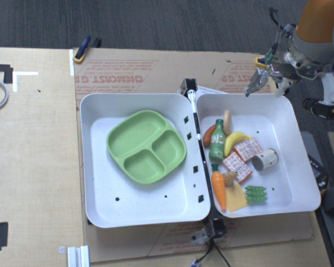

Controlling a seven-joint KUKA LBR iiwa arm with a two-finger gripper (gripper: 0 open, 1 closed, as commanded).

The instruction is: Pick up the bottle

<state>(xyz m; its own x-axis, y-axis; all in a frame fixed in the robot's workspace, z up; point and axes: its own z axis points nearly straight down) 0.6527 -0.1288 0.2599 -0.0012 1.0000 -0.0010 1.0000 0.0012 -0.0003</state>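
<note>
So the bottle is a small green one with a darker green cap and a pale label band round its middle; it's lying in the right bin, close to the wall that bin shares with the left bin, cap end pointing toward the far side. Taking the bottle as my landmark: a brownish-red rounded thing is tucked right against it on the side toward the divider; a banana lies just beside it on the other side; a pale stick-like piece pokes out just beyond its cap; two red-and-white patterned packets sit next to the banana, slightly nearer the camera than the bottle; a small can lies past those, further from the bottle; a carrot is below the bottle toward the near edge, with a yellow slice and some green pea pods beside it. The green divided plate is well apart from the bottle, over in the left bin. My claw hangs up beyond the far rim of the right bin, well clear of the bottle, not touching anything and holding nothing; fingers look spread apart, a clear gap between the two tips.
</note>
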